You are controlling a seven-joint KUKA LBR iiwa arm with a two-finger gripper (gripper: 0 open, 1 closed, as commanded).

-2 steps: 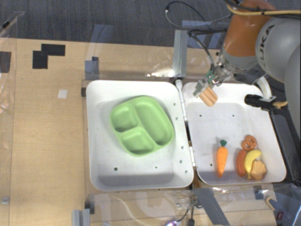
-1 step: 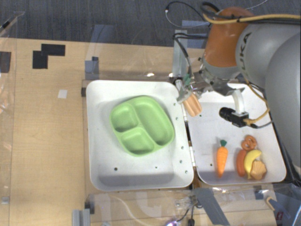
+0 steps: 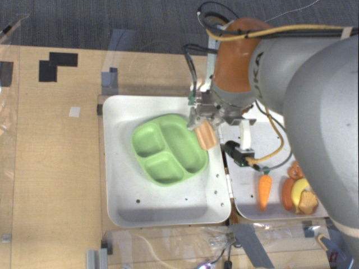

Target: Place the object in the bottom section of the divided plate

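A green divided plate [image 3: 136, 149] lies in the left white bin [image 3: 157, 203]; it has a small upper-left section, a long right section and a small bottom section. My gripper [image 3: 200, 122] hovers over the plate's right edge, near the wall between the two bins. It is shut on a tan-orange sausage-shaped object [image 3: 206, 135], which hangs tilted below the fingers above the plate's right section. The wrist hides the tops of the fingers.
The right bin [image 3: 247, 198] holds a toy carrot [image 3: 264, 190] and a cluster of orange and yellow toy foods [image 3: 298, 194] at its front right. A black cable connector [image 3: 238, 152] dangles from the arm over the right bin. Bare wooden bench lies to the left.
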